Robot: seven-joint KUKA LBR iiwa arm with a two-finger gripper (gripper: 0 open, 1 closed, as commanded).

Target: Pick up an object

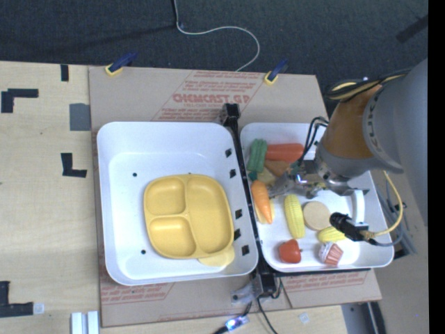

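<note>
Camera view: one yellow plate [188,214] left, about eight toy foods [294,215] right; fingers' [288,184] state, I cannot tell.

Left bin [118,186] open around the yellow tray [186,214], right bin [375,256] crowded (toy food [293,216] close together)

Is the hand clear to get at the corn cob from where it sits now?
Probably yes. The hand hovers just above the corn cob, which lies uncovered, though a carrot and a tan disc crowd its sides.

Grey arm reaching in from right, tool [288,184] lowered
</note>
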